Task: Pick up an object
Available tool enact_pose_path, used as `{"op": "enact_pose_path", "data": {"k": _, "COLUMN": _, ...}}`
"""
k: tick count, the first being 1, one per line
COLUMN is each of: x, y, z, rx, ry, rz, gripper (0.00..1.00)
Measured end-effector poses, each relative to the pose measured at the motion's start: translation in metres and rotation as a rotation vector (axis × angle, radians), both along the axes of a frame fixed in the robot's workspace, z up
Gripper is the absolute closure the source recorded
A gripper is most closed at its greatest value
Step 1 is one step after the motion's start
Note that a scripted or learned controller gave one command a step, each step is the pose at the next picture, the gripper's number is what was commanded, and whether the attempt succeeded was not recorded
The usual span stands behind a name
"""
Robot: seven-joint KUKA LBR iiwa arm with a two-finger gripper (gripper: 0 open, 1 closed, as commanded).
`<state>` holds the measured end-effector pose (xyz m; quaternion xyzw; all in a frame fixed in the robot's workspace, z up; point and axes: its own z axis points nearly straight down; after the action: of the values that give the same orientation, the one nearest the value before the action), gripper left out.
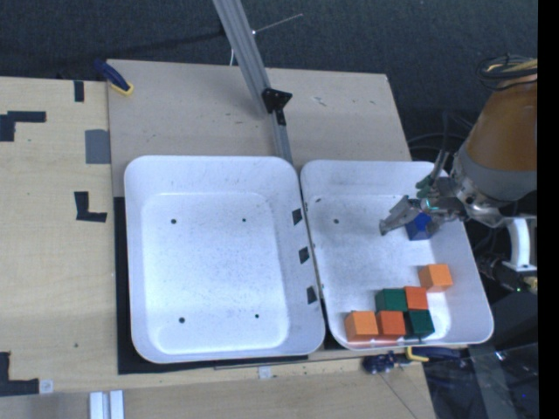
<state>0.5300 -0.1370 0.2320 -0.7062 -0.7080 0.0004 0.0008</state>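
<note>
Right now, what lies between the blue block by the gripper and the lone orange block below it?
Bare white floor of the right bin separates the blue block from the lone orange block, as the camera view shows.

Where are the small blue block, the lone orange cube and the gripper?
Small blue block [420,226]: camera view, its visible face below the gripper.
Lone orange cube [435,276]: camera view, top face.
Gripper [403,217]: camera view, at its tips, right bin.

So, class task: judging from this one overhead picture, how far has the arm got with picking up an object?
Done: the arm has reached into the right bin, its gripper low over the floor. In hand: a blue block sits right at the gripper, but whether it is gripped cannot be told. Left: a clear lift. The orange blocks and green blocks lie untouched at the bin's near edge.
</note>
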Motion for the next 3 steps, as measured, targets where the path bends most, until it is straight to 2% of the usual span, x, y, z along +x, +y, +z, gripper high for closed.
{"op": "enact_pose_path", "data": {"k": 1, "x": 0.0, "y": 0.0, "z": 0.0, "rx": 0.0, "ry": 0.0, "rz": 0.0, "gripper": 0.0}}
{"op": "enact_pose_path", "data": {"k": 3, "x": -0.014, "y": 0.006, "z": -0.115, "rx": 0.001, "ry": 0.007, "rz": -0.001, "gripper": 0.0}}
